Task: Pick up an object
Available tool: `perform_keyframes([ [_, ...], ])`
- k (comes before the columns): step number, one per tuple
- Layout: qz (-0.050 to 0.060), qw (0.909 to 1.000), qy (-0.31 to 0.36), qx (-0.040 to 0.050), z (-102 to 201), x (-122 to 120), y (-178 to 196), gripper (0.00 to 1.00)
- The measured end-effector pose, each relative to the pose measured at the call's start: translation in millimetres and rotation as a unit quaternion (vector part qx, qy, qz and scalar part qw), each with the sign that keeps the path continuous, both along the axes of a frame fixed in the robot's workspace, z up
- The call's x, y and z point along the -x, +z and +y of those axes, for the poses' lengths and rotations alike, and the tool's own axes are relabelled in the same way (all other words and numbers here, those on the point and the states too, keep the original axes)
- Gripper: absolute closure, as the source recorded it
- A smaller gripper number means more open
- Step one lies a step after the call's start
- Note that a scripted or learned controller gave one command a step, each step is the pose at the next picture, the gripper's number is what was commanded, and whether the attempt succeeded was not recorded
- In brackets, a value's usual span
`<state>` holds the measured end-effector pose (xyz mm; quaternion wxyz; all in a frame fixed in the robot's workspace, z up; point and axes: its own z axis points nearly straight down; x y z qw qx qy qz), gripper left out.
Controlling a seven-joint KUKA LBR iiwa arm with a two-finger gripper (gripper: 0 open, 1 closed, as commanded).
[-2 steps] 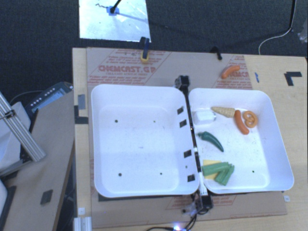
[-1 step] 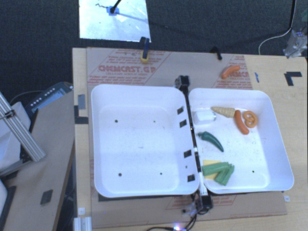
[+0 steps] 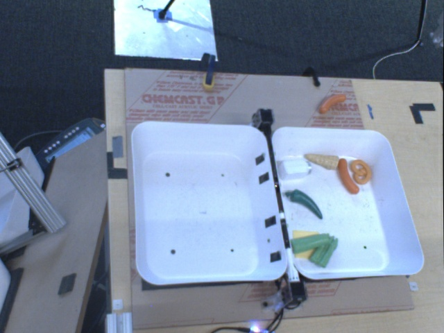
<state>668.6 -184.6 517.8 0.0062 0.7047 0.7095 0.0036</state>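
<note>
Below you, two white bins sit side by side. Your right bin (image 3: 399,207) holds a cone (image 3: 322,161), an orange sausage (image 3: 347,176) touching a pretzel (image 3: 361,170), a dark green pepper (image 3: 304,202) and green sticks (image 3: 319,247). Another sausage (image 3: 332,103) lies on the bench behind it.

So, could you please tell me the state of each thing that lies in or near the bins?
Left bin: level, on bench.
Right bin: level, holds toys.
Cone: on its side.
Sausage: lying flat, touching pretzel.
Pretzel: flat.
Pepper: lying flat.
Green block: lying flat.
Outer sausage: on bench, outside bins.
</note>
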Motion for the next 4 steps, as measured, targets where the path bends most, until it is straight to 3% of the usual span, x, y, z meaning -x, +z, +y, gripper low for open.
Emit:
perform_keyframes([
  [1,0.010,0.9999,-0.001,-0.0029,23.3,12.7,-92.5,1.00],
  [2,-0.001,1.0000,0.000,-0.0002,34.0,-0.3,15.7,1.00],
  [3,0.010,0.9999,-0.005,-0.0028,25.6,118.6,-54.6,1.00],
  [4,0.002,1.0000,0.000,0.0002,27.5,51.9,-10.5,1.00],
])
